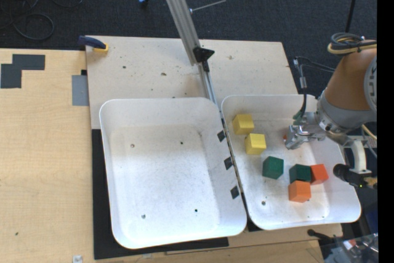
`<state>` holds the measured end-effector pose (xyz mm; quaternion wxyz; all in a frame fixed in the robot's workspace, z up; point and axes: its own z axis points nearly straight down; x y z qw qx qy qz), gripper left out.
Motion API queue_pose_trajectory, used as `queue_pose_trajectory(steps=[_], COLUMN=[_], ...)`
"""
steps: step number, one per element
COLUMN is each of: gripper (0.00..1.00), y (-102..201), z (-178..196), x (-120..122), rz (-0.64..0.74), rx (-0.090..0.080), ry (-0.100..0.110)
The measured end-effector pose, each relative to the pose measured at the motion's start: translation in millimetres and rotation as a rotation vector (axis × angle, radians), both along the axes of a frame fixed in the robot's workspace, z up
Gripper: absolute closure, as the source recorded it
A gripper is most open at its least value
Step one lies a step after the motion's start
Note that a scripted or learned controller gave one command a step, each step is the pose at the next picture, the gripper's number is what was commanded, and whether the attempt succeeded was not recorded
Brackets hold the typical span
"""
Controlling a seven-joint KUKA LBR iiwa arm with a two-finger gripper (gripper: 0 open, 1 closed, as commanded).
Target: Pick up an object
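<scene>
From the fixed camera above the bench, the gripper (295,137) hangs over the right bin (345,215), low in its upper right part, at the end of the grey arm (352,92) with its orange band that comes in from the right edge; how far apart the metal tips stand cannot be told from this slanted angle, and no block is seen between them. All the blocks lie in this same bin, apart from the gripper. To the gripper's left and slightly farther up the view sits a yellow block (242,124), and just below that one, still left of the gripper, a second yellow block (255,143) rests almost corner to corner with the first. Below and a little left of the gripper stands a green block (273,167). Directly below the gripper lies a darker green block (300,173), with a red-orange block (319,173) touching its right side and an orange block (300,191) just beneath it, nearest the camera. Well to the gripper's left, past the dividing edge with its black clips, lies the left bin (111,132). Beyond both bins, up and to the left of the gripper, a slanted aluminium post (180,12) rises from the bench (141,68)
</scene>
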<state>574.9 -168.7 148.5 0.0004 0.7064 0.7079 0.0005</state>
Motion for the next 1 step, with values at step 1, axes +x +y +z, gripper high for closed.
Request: queue_pose_trajectory(steps=[1], gripper=[1.0], y=[5.8], z=[60.9], x=[3.1], rz=[0.0], rx=[-0.001], ry=[-0.002])
